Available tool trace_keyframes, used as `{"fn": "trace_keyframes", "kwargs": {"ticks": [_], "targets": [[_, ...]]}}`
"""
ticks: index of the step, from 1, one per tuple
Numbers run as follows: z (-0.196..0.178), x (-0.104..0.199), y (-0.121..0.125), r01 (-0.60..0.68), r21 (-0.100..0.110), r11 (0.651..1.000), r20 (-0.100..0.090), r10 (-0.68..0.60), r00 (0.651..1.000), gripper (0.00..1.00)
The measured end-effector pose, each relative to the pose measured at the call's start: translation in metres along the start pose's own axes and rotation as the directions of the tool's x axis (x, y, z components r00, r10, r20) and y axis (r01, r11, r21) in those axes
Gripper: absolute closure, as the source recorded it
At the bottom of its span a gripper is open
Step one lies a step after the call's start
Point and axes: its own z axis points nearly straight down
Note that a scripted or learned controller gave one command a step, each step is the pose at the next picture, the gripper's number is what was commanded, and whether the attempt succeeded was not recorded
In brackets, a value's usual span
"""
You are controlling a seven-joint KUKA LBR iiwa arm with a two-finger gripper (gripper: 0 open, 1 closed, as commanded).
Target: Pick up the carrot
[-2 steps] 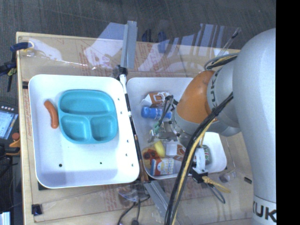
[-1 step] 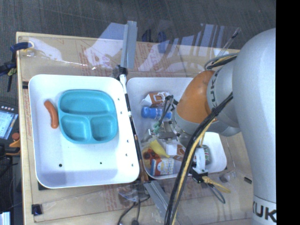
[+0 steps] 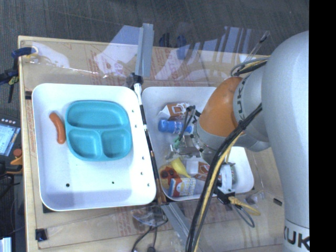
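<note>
The grey arm's two-finger gripper (image 3: pixel 185 140) hung low over the cluttered right white bin (image 3: pixel 152 96), above a jumble of small packets and a blue-capped bottle (image 3: pixel 169 125), and whether it was open or closed on anything could not be told. The small orange carrot (image 3: pixel 57 127) lay far to the gripper's left, in the left white bin (image 3: pixel 84 193), just beside the turquoise three-compartment plastic tray (image 3: pixel 98 128). Judging by that, the pick had not begun: the whole reach across, descent and grasp were left.
</note>
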Motion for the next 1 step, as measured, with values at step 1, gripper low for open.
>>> {"fn": "trace_keyframes", "kwargs": {"ticks": [1], "targets": [[0.0000, 0.0000, 0.0000, 0.000, 0.000, 1.000, 0.000, 0.000, 1.000, 0.00]]}}
